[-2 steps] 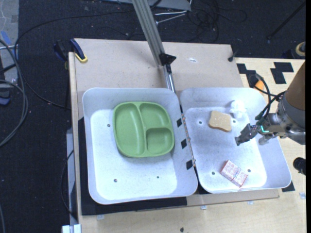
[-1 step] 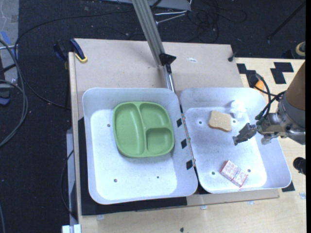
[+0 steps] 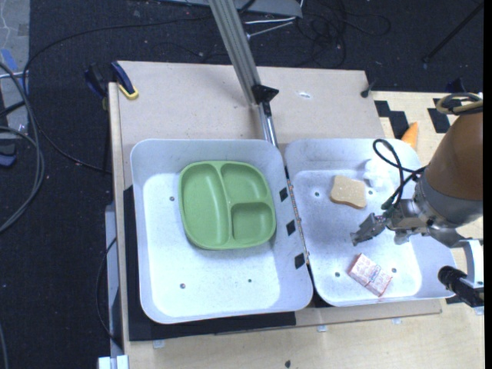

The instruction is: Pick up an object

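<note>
Objects, a pink packet (image 3: 370,274) and a tan piece (image 3: 349,192), lie unpicked; the gripper (image 3: 369,229) hovers between them, holding nothing, fingers apparently spread.

Arm (image 3: 460,177) cut by right edge

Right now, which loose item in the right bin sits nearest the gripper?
The pink packet, just below the gripper toward the bin's front. The tan sponge lies farther up toward the back.
</note>
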Controlling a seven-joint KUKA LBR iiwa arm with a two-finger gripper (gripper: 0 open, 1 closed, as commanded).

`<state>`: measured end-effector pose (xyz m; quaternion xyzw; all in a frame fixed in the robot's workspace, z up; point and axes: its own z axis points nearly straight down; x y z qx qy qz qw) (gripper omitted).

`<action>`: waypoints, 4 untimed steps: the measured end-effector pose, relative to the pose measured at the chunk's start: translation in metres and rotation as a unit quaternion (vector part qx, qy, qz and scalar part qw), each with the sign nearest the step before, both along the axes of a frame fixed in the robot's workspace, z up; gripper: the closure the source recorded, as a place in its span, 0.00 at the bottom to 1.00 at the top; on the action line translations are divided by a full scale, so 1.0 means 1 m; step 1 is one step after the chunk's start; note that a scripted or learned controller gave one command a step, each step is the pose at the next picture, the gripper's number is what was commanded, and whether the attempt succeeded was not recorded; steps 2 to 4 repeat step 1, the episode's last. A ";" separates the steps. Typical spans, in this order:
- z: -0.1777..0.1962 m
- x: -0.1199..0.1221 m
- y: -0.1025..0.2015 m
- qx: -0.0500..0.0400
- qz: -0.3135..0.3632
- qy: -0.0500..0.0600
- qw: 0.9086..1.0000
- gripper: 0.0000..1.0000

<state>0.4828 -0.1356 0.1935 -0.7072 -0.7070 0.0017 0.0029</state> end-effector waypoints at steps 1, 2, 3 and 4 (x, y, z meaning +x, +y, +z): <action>-0.045 -0.005 0.004 0.000 0.000 0.000 1.000 0.00; -0.045 -0.005 0.004 0.000 0.000 0.000 1.000 0.00; -0.045 -0.005 0.004 0.000 0.000 0.000 1.000 0.00; -0.045 -0.005 0.004 0.000 0.000 0.000 1.000 0.00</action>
